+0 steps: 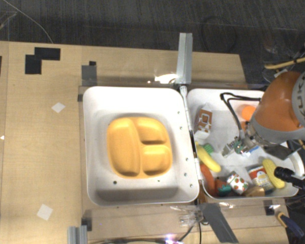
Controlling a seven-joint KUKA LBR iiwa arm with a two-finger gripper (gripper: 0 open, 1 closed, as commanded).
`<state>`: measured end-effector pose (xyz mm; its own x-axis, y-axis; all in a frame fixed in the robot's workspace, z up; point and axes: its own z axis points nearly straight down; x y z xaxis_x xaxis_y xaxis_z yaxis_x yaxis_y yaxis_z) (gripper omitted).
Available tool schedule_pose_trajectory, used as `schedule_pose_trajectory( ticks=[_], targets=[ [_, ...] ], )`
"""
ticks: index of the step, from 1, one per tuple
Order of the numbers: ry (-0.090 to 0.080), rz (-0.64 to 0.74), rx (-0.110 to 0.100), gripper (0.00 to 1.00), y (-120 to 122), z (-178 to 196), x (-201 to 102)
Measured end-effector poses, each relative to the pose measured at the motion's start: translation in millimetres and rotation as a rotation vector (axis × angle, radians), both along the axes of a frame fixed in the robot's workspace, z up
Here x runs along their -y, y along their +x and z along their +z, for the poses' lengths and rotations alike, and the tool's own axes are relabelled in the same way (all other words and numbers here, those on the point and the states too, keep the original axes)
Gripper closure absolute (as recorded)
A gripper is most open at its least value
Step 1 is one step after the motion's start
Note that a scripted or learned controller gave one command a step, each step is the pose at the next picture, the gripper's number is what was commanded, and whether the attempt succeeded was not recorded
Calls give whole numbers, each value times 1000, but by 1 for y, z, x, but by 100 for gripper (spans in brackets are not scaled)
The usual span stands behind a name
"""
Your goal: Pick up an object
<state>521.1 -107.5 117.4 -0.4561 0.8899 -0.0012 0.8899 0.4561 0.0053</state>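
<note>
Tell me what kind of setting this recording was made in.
Most likely a robotics lab bench set up for bin picking: two white bins clamped side by side on a plywood bench, a yellow divided tray in the left, toy food like a banana in the right, under the arm.

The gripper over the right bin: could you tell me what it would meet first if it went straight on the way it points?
Probably the yellow banana-shaped toy. The gripper points down and to the picture's left, toward that toy, though depth is hard to judge from above.
</note>
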Motion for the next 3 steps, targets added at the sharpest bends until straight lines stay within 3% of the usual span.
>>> schedule_pose_trajectory(
  ticks=[1,2,3],
  targets=[
    [-1,-286,-2,100,9,-15,22],
    [2,-337,6,100,-3,71,-28],
    [-1,-471,-2,100,-22,-23,44]
  ],
)
